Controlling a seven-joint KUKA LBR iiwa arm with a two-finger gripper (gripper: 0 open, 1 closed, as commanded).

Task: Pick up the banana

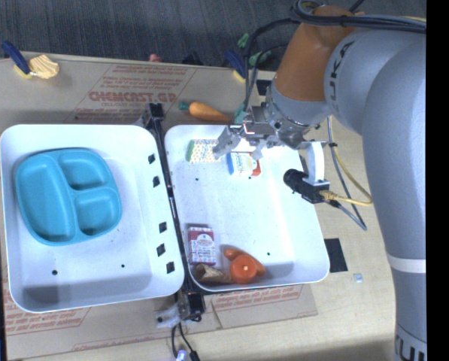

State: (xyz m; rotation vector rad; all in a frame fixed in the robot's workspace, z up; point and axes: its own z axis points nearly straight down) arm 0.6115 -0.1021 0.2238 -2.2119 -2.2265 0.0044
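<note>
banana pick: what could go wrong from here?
1. Wrong item: the gripper hangs at the far end of the right bin, close to a blue-and-white carton and a patterned box. A grasp there would likely catch one of those.
2. Clutter: the only banana-like thing, a brownish piece in the near corner, lies against a red box, an orange round fruit and the bin wall. A clean grasp looks hard, and its identity is uncertain.
</note>
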